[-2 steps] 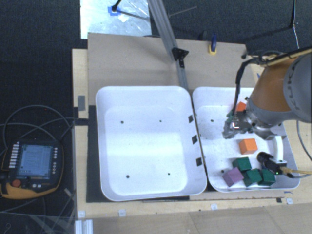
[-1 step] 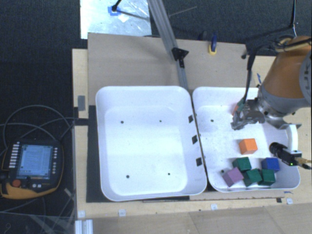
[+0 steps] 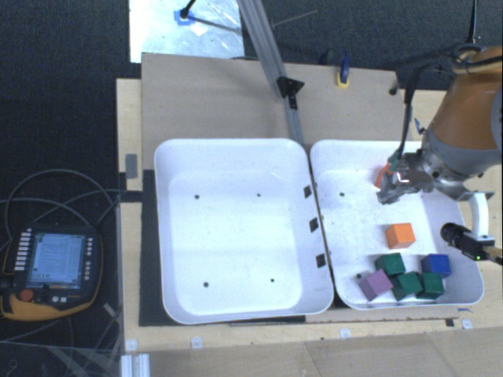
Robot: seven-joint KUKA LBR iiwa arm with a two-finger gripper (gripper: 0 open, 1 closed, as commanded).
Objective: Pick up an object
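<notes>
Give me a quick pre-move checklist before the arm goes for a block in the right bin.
1. Blocks present in the right bin: ok. An orange block lies alone; a purple block, green blocks and a blue block cluster by the near wall.
2. Easiest target apart from neighbours: ok, the orange block touches nothing.
3. Pincer free of load: cannot tell; something red-orange shows beside it.
4. Pincer over the target: not ok, it sits farther back than the orange block.
5. Cable clear of the pincer: cannot tell.

Orange-banded grey arm point(image 3: 470, 108), black cable along it, metallic claw point(image 3: 395, 181) housing
</notes>
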